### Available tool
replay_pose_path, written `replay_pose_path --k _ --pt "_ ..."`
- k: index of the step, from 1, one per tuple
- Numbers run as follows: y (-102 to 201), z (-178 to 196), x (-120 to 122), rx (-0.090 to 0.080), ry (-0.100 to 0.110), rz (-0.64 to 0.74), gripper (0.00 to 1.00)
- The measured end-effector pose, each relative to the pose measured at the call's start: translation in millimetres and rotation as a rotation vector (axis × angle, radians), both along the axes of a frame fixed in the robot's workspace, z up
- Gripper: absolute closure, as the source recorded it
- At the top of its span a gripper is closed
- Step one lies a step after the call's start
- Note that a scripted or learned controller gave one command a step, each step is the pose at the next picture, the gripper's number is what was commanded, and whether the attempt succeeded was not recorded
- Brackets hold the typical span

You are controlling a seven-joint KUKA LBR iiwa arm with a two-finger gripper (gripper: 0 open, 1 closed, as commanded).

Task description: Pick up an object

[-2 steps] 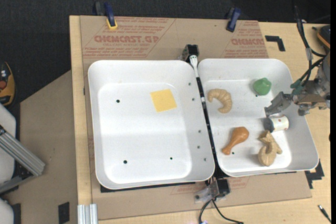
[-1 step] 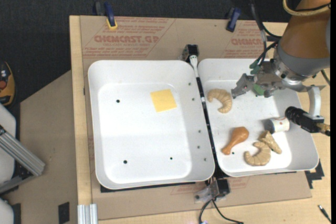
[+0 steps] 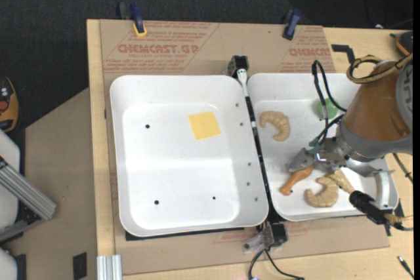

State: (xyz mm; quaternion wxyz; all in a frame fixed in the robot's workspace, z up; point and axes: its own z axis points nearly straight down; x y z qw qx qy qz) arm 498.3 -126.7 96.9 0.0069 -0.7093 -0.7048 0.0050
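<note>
1. Low in the right bin (image 3: 295, 85), an orange carrot-shaped piece (image 3: 293, 181) lies with its long axis slanted, lower tip toward the left bin (image 3: 131, 115), upper end running up to the gripper (image 3: 314, 159)
2. Beside it, the gripper sits at the carrot's upper right end; how far it is open, and whether it holds anything, cannot be told
3. Around these lie a croissant (image 3: 275, 124) above, well apart, and another pastry (image 3: 323, 194) just right of the carrot
4. Across the divide, a yellow square (image 3: 204, 125) rests in the left bin

White bins (image 3: 131, 101), yellow square (image 3: 204, 125), tan croissant (image 3: 275, 125)
</note>
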Motion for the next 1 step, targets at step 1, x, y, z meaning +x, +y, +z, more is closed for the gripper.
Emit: replay_pose_path --k 1 --pt "2.1 17.8 6.1 -0.003 -0.019 0.005 1.0"
